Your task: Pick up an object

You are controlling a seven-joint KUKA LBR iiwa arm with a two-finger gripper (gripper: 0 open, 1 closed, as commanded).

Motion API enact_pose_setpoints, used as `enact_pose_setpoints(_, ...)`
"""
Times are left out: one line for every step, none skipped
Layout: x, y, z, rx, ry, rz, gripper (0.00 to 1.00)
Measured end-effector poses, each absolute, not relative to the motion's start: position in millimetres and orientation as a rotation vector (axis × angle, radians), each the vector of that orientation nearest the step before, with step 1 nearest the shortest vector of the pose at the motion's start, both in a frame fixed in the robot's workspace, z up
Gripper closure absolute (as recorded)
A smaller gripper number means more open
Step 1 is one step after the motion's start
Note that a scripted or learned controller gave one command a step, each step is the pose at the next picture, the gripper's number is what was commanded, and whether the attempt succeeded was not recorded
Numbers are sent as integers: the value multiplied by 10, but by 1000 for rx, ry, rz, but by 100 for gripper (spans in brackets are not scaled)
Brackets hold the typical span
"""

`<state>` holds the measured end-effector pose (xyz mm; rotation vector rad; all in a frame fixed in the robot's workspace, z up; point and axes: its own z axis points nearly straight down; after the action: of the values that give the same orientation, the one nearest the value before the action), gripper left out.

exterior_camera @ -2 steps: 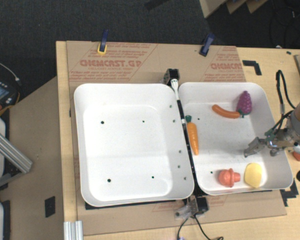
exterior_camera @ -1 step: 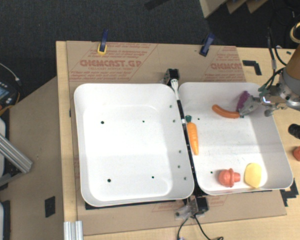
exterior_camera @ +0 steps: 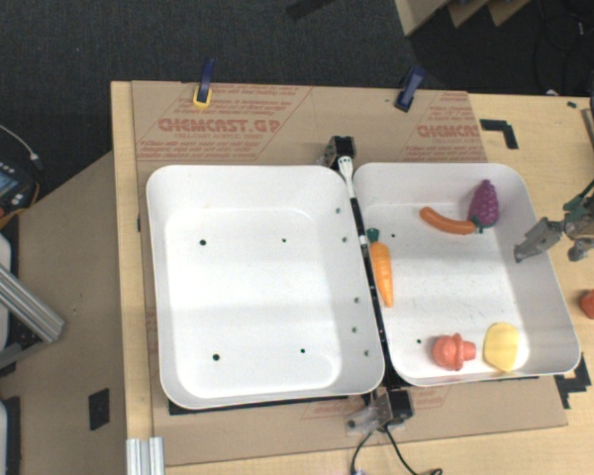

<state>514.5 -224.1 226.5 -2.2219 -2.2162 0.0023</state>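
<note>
Carrot [exterior_camera: 381, 274] was seen against the right bin's [exterior_camera: 535, 305] left wall; gripper [exterior_camera: 556, 236] fingers were spread, holding nothing.

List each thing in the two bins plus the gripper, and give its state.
carrot: lying flat along right bin's left wall
sausage: lying flat, touching grapes
grapes: resting near far wall
red toy: on its side, near front edge
lemon: resting beside red toy
gripper: over right bin's right rim, holding nothing

The right bin [exterior_camera: 535, 295] holds 5 toys: carrot [exterior_camera: 381, 273] at its left wall, grapes [exterior_camera: 484, 203] behind, lemon [exterior_camera: 502, 346] in front.
</note>
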Motion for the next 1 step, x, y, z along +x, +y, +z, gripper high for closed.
enact_pose_setpoints(4857, -2245, 3320, -2224, -2225, 0, 0)
